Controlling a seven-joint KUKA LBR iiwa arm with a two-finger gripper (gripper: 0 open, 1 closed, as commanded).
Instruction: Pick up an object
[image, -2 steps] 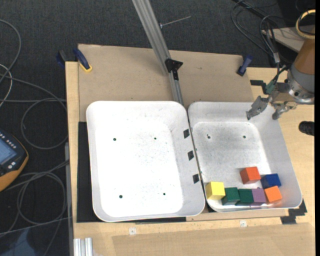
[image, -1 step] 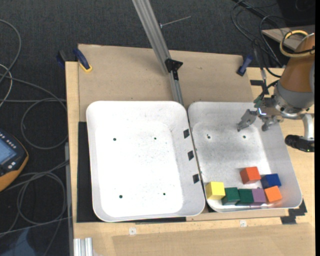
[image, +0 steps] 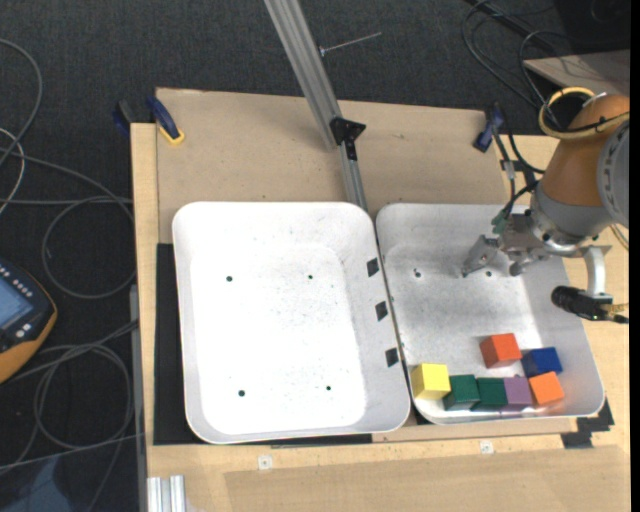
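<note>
Several small blocks lie at the near end of the right bin: a yellow block, two green blocks, a purple block, two orange blocks and a blue block. My gripper hangs over the far part of the right bin, well behind the blocks, with its fingers spread apart and nothing between them.
The left bin sits beside the right one, joined by black clips. A metal post slants across the bench at the back. Blue clamps hold the board's far corners. Cables lie on the floor at left.
</note>
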